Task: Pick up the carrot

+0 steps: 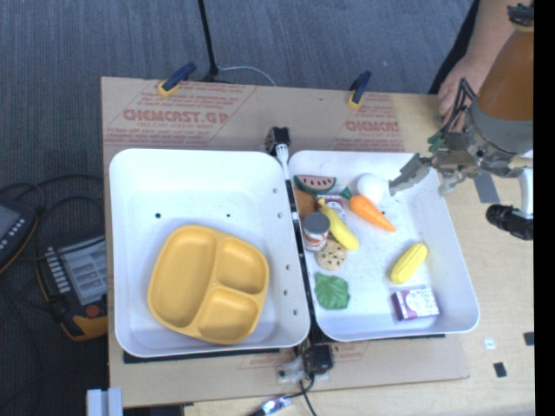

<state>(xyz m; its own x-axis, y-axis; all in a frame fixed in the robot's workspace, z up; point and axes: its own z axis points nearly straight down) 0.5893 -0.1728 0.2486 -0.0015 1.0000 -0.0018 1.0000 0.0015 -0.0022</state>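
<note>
Two white bins are set side by side on a brown board. The left bin is occupied by a yellow divided tray, placed toward its 6 o'clock side.

In the right bin several items are gathered. The carrot is found toward 11 o'clock of the bin's middle, lying on the bin floor with its tip pointing to 4 o'clock. A white egg is seen just at its 12 o'clock. A watermelon slice lies at the bin's 10 o'clock corner, with a banana, a small jar and a cookie clustered along the 9 o'clock wall. A green leaf is placed at 7 o'clock, a corn cob near the middle, and a small box at 5 o'clock.

The gripper is held above the bin's 1 o'clock corner, its fingers spread apart with nothing between them, clear of the carrot.

The board is fastened by two clamps at its 12 o'clock edge. Dark carpet surrounds it.
</note>
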